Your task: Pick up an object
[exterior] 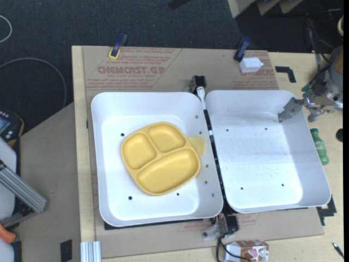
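One glossy yellow divided plate (160, 158), rounded, three compartments.
It lies in the smooth white left bin (103, 146); gripper (292, 109) over the right bin's (305, 190) far corner, state unclear.

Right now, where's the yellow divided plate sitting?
The yellow divided plate lies flat in the left bin, near its middle, its right edge toward the divider between the bins. The gripper is over the right bin's far right corner.

a yellow divided plate (160, 158) lies in the left bin (103, 146); the claw (294, 109) hangs over the right bin (262, 162).
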`<state>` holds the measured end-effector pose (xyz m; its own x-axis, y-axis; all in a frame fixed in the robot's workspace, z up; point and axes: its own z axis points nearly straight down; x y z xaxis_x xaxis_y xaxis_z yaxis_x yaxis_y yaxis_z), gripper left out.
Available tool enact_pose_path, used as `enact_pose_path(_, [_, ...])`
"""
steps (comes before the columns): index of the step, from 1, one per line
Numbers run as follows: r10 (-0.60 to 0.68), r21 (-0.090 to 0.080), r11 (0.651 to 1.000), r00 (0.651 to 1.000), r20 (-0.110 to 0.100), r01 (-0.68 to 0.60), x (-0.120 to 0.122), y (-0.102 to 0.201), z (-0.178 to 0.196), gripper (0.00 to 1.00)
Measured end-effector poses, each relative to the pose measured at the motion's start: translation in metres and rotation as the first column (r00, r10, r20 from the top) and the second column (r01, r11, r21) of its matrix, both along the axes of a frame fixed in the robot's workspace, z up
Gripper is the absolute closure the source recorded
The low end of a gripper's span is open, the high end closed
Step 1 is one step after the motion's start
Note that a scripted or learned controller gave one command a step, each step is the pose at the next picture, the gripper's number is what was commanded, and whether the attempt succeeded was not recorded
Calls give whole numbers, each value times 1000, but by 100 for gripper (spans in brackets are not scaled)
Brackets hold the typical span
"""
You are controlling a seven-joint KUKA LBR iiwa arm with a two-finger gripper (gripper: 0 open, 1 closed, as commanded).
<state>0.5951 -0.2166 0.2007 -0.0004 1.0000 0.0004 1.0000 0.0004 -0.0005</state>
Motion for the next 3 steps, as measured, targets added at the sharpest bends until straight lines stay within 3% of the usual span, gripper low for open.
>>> enact_pose_path(1, [2, -6, 1000, 1000, 19, -2, -35, 27, 217, 0])
enact_pose_path(2, [0, -6, 1000, 1000, 19, 0, -99, 43, 338, 0])
enact_pose_path(3, [15, 3, 1000, 1000, 1, -15, -95, 258, 334, 0])
